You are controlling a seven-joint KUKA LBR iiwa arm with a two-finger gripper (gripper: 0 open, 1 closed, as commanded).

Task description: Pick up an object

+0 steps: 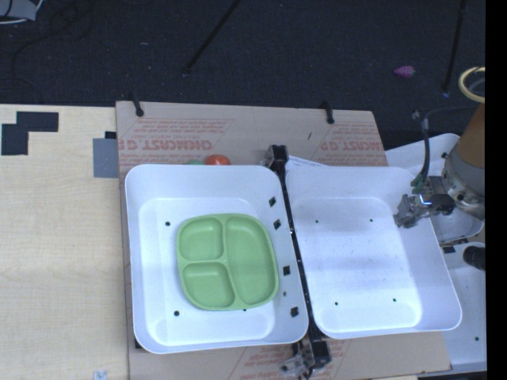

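The only thing to pick is the pale green plastic tray with three compartments (227, 261), lying flat on the floor of the left shallow white bin (146, 212), roughly at its middle and a little toward the divider. The right shallow white bin (428, 291) has a bare floor. The gripper (413, 207) hangs at the right bin's far right rim, well apart from the tray, at the end of the grey arm with the orange band (475, 145); whether it is spread or closed I cannot tell, as it is small and blurred here. The step in hand looks like the approach, with the whole crossing to the left bin to make. A flat tray offers little to pinch from above, so the sound choice is probably an edge or one of the raised ridges between compartments, with the gripper coming straight down astride it. The black clips (279, 224) along the rims where the bins meet call for height while crossing. A small red-orange object (217, 161) sits behind the left bin on the brown cardboard sheet (238, 133) covering the desk (55, 236).
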